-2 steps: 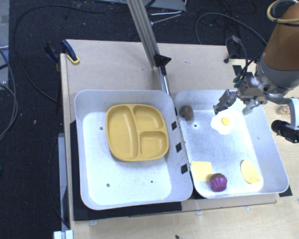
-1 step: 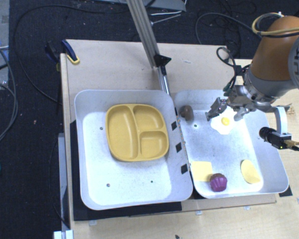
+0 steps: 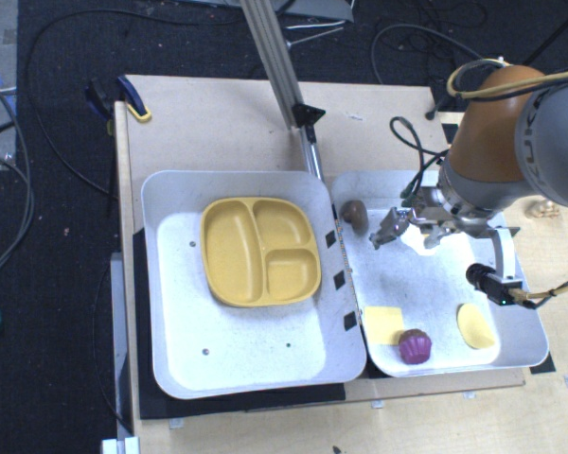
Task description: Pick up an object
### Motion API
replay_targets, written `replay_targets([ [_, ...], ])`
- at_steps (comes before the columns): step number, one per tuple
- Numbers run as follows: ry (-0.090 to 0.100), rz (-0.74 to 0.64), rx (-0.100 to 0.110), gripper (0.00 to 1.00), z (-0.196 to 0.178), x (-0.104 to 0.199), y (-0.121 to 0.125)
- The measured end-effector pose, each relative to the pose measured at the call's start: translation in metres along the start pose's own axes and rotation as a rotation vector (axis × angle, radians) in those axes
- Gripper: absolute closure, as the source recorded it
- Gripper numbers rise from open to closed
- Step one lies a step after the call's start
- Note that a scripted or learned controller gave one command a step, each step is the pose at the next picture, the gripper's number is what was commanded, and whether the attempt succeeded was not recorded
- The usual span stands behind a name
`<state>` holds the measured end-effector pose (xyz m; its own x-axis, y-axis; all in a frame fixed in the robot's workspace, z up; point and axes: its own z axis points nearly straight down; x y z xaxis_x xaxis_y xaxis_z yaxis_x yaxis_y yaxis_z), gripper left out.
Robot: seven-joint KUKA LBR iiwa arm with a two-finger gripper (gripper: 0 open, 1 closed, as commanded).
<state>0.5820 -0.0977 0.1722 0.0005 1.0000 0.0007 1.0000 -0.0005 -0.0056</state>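
The left bin (image 3: 170,348) is occupied by a yellow divided tray (image 3: 261,251). In the right bin (image 3: 530,348) are found a brown lump (image 3: 354,215), a yellow block (image 3: 382,324), a purple object (image 3: 415,346) and a pale yellow piece (image 3: 475,325). The gripper (image 3: 390,230) is seen above this bin, apparently parted, nothing held.

Arm (image 3: 506,140) reaches in from the right, gripper (image 3: 398,227) empty, fingers apart

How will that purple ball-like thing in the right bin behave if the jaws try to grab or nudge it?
The purple object looks rounded, so it may roll when nudged. It sits beside the yellow square piece, which might block rolling that way. Its apparently ridged surface could help grip, though that is hard to confirm.
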Motion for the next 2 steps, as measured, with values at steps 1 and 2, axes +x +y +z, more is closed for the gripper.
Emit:
replay_targets([
  [1,-0.001,0.0,-0.002,0.0,0.049,-0.007,0.006],
  [2,-0.001,0.001,-0.006,1.0,0.036,-0.007,0.007],
])
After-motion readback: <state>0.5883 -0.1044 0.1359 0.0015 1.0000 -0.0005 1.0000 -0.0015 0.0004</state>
